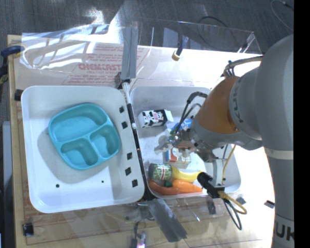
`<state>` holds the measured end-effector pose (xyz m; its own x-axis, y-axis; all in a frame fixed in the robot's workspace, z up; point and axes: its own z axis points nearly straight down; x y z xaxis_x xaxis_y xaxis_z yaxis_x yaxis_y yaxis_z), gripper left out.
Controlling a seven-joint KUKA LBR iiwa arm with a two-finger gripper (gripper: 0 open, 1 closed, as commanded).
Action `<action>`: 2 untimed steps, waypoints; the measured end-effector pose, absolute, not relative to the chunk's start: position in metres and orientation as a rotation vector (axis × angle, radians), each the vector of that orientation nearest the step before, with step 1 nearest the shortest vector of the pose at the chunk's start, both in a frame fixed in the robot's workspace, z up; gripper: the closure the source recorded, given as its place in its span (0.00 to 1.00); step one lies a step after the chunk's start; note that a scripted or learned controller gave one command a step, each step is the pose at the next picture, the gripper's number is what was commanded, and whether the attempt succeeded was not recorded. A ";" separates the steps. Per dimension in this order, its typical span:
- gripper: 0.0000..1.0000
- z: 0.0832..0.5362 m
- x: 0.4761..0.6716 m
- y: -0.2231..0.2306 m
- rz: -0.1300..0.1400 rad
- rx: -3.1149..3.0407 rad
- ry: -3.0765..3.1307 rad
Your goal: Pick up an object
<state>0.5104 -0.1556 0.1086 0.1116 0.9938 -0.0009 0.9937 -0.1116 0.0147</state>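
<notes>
Two shallow white bins are seen side by side on a pale bench (160, 68), whose top is covered by a sheet with faded red lettering and a crumpled clear plastic film (62, 48) at the far left. A clear acrylic panel (206, 37) stands behind the right bin. Dark grey floor is seen beyond the bench, and a blue clamp (10, 50) is fixed at its far left corner.

In the left bin (36, 190) a turquoise divided plate (83, 135) is laid flat, with three compartments.

In the right bin (150, 94) a small black-and-white carton (154, 118) lies near the far wall. Along the near wall a green can (161, 172), a yellow banana (186, 175) and an orange carrot (175, 188) are crowded together, touching.

The grey arm with its orange band (219, 112) is reached in from the right, and the gripper (176, 144) is lowered over the middle of the right bin, just above the banana and can. Small items are cluttered beneath it; whether its grip is released or clenched cannot be told.
</notes>
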 end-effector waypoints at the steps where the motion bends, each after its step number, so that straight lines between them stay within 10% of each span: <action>1: 0.00 0.098 0.484 -0.145 0.013 2.210 2.210; 2: 1.00 0.108 0.485 -0.146 0.013 2.205 2.213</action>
<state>0.4854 -0.1461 0.1084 -0.0035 1.0000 -0.0069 0.9998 0.0036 0.0183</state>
